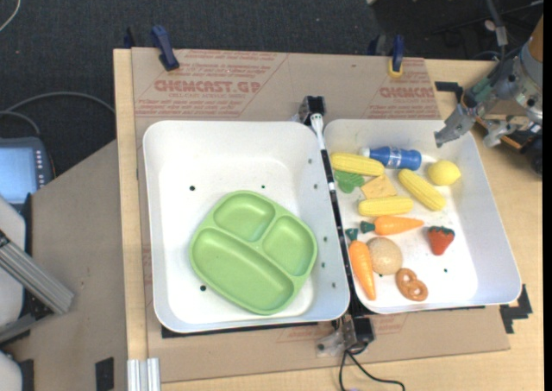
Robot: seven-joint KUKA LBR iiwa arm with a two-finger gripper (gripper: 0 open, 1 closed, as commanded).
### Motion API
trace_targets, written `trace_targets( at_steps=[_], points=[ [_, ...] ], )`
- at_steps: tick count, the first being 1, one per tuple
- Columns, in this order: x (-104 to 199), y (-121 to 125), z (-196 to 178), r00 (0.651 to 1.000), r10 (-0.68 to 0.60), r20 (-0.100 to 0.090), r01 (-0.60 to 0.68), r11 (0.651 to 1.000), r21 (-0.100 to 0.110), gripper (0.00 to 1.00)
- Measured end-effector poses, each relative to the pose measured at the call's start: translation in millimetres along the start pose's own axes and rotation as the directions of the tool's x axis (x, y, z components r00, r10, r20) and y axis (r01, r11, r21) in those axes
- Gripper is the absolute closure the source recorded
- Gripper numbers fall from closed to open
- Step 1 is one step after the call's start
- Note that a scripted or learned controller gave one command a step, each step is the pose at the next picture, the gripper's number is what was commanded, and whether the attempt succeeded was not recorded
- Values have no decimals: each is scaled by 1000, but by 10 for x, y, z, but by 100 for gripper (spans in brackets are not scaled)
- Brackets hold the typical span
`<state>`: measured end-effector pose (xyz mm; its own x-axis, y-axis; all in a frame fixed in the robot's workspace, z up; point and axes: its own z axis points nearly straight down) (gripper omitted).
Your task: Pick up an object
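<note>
The right bin (490,247) holds several toy foods. A blue bottle (392,157) lies near its far wall, with a yellow lemon (443,173) to its right. Corn cobs (421,189) lie in the middle beside a green leafy piece (348,180). Toward the front lie two carrots (397,225), a strawberry (441,240), a tan round piece (385,255) and a pretzel (411,285). My gripper (451,131) hangs over the bin's far right corner, just beyond the lemon and to the right of the bottle. Nothing is seen in it.
The left bin (198,165) holds a green divided plate (253,251). A black clamp (314,110) sits at the far end of the seam between the bins. Blue clips (164,47) pin the cardboard sheet at the bench's far edge.
</note>
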<state>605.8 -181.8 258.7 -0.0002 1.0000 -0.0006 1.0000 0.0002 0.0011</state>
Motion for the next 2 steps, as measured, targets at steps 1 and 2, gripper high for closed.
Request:
trace_targets(
  at_steps=[1,2],
  points=[
    [-366,2,1547,1000,3,-3,-3,1000,9,0],
    [-346,-440,1740,1000,-3,-10,3,1000,2,0]
  ],
)
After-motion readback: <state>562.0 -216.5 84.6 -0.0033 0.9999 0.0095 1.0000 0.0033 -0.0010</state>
